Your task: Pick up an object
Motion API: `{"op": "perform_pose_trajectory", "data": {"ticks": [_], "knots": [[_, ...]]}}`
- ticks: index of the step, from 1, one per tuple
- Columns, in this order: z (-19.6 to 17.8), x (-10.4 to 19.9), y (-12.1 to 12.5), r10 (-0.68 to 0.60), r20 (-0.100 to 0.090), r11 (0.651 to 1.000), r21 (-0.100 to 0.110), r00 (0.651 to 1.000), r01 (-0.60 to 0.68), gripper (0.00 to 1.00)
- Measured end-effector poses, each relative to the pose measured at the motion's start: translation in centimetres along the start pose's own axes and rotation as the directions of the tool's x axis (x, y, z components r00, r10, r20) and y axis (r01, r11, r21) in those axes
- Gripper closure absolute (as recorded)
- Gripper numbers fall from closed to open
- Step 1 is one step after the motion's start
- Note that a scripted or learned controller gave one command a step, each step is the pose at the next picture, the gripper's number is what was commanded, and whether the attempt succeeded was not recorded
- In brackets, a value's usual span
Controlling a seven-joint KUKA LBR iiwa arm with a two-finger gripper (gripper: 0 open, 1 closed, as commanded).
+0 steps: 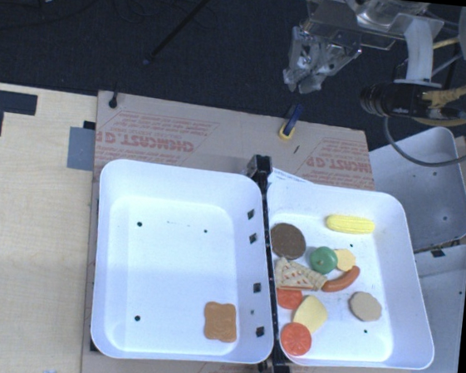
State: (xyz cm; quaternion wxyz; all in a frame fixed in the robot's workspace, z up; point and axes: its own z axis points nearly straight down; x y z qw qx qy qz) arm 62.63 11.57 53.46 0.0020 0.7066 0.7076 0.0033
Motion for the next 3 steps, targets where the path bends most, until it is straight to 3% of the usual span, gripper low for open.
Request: {"op": "perform_pose_trajectory", "data": {"ticks": [1,2,3], "knots": [[-0.3,-6.7,1.8,0.005,0.003,1.0,0.009,1.0,-0.005,1.0],[24.9,-4.7,1.4,0.004,0.003,1.0,0.023,1.0,-0.004,1.0],[16.8,-3.6,1.7,0.001,0.001,1.0,0.003,1.0,-0.001,1.0]]}}
